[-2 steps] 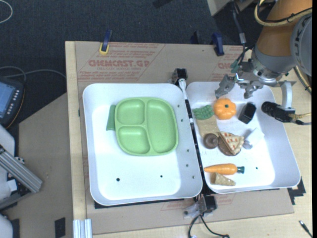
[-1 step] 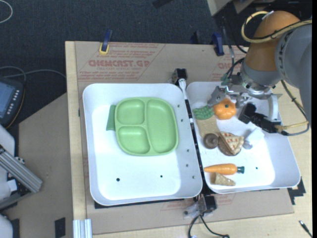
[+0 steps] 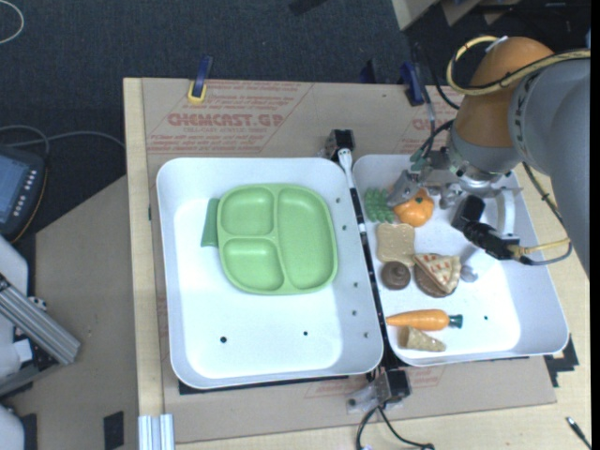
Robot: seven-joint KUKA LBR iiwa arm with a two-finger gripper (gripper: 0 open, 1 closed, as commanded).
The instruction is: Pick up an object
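In the right bin (image 3: 536, 300) lie several toy foods. An orange round fruit (image 3: 413, 211) sits near the bin's far left, with a green leafy piece (image 3: 377, 204) just left of it. My gripper (image 3: 421, 191) hangs right over the orange fruit, touching or nearly touching its top. Nearer the front lie a tan square cracker (image 3: 395, 243), a brown round piece (image 3: 397, 275), a wedge-shaped slice (image 3: 438, 273), a carrot (image 3: 419, 320) and a small pale wedge (image 3: 424, 341).
The left bin (image 3: 178, 279) holds a green divided plate (image 3: 277, 237) resting on a darker green flat piece (image 3: 209, 223). The grey arm with its orange band (image 3: 502, 82) reaches in over the right bin's far right corner. Black clips sit between the bins.
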